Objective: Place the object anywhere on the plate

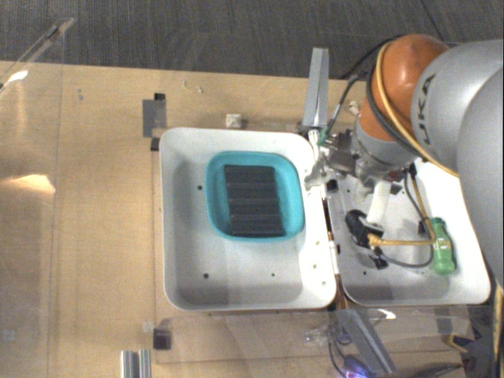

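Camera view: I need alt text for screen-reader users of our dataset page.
A turquoise plate with a dark ridged centre sits in the left white bin, while a small green object lies in the right bin near its right wall. The grey and orange robot arm reaches over the right bin from the right.

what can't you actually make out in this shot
1. Far part of the right bin: covered by the arm in the camera view.
2. Dark ridged thing on the teal plate: too blurred to say what it is.
3. Green thing in the right bin: too small to identify.
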